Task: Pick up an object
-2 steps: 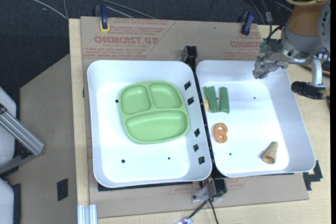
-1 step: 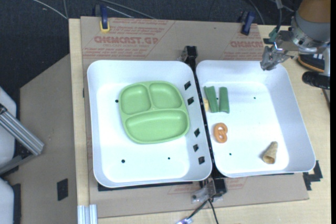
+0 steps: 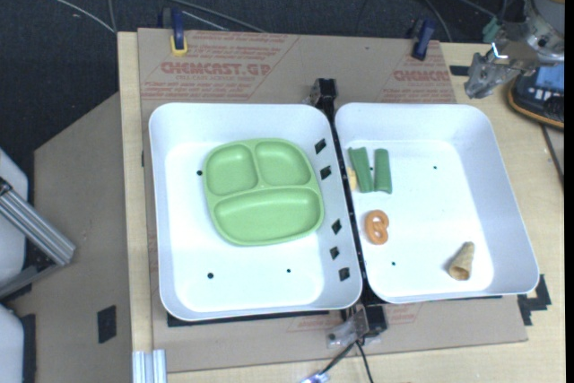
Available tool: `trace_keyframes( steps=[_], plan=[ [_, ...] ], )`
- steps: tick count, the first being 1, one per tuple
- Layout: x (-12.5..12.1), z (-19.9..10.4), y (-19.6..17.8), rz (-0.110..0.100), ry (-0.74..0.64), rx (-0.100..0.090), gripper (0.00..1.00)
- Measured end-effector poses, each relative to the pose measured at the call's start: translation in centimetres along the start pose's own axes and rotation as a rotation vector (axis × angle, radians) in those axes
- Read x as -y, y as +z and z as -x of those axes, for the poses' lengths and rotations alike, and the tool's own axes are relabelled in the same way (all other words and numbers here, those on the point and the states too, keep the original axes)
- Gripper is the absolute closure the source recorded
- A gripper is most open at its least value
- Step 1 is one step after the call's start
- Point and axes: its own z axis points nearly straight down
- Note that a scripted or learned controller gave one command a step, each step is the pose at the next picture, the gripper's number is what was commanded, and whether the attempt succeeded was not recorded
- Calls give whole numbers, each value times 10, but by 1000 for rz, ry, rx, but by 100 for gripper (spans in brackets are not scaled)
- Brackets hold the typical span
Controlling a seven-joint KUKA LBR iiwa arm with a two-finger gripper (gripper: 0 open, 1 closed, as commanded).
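A: White plastic, 2 bins side by side on a board. What lies nearest the camera?

B: In the right bin (image 3: 502, 193), a tan cone (image 3: 461, 261) near the front right corner, lying on its side.

A: And behind it?

B: An orange pretzel (image 3: 377, 227), close to the bin's left wall, well apart from the cone. Further back, 2 green sticks (image 3: 371, 169) lie just beside each other, with a small yellowish bit at their left.

A: The left bin (image 3: 170, 220)?

B: It holds a green plate (image 3: 262, 191) with 3 compartments, 2 small at the back and 1 long at the front. It sits around the middle, a little toward the back.

A: Where is the gripper (image 3: 489, 72)?

B: Far back at the right, above the bench outside the right bin's rear corner, well apart from every object. Nothing is between its fingers. Whether they are spread or closed, I cannot tell; the metal parts there are too small and cluttered.

A: Anything further?

B: 2 clamps (image 3: 179, 31) pin the board's back edge, then dark floor with cables.
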Motion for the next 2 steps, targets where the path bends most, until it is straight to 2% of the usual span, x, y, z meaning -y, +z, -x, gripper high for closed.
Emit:
trace_keyframes(
  steps=[1,2],
  plan=[
    [10,-59,15,-13,-4,-6,100],
    [28,-105,26,-14,-3,-5,100]
  ],
)
